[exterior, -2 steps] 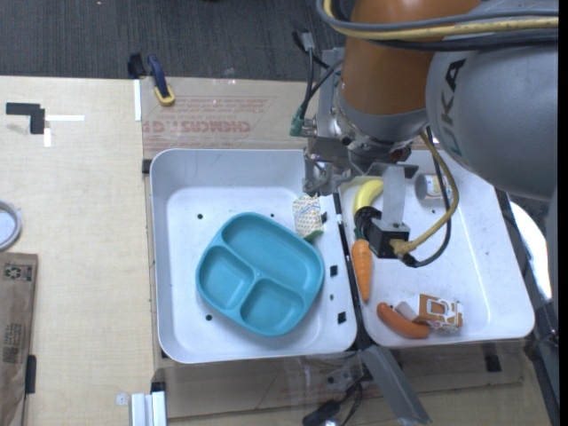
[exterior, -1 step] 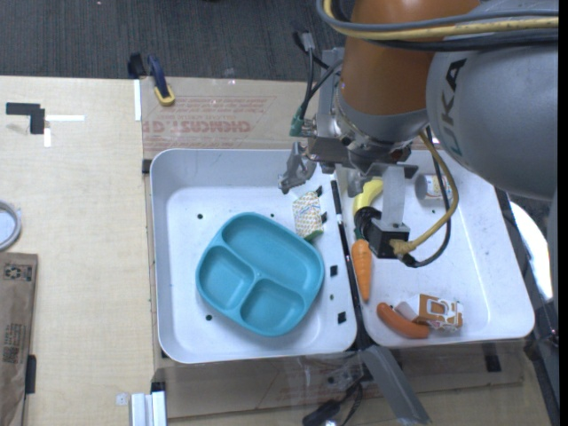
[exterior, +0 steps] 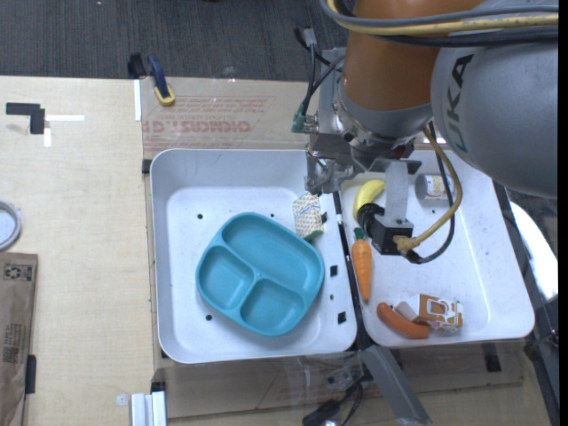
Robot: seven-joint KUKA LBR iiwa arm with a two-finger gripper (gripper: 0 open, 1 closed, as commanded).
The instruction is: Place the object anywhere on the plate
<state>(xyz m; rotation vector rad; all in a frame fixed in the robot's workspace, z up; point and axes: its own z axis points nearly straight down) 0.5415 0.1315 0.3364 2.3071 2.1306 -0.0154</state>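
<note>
A blue divided plate (exterior: 259, 275) lies in the left white bin (exterior: 169, 264). My gripper (exterior: 316, 190) reaches down over the wall between the two bins, just past the plate's far right rim. It is shut on the top of a small white-and-yellow checked packet (exterior: 307, 216). The packet hangs upright below the fingertips, its lower end over the plate's rim. The large orange and grey wrist hides the back of the right bin.
The right bin (exterior: 497, 264) holds a banana (exterior: 368, 193), a carrot (exterior: 362, 269) along the dividing wall, a sausage (exterior: 401, 322), a small carton (exterior: 441, 311) and a small white item (exterior: 434, 185). A yellow cable (exterior: 435, 229) loops beside the gripper.
</note>
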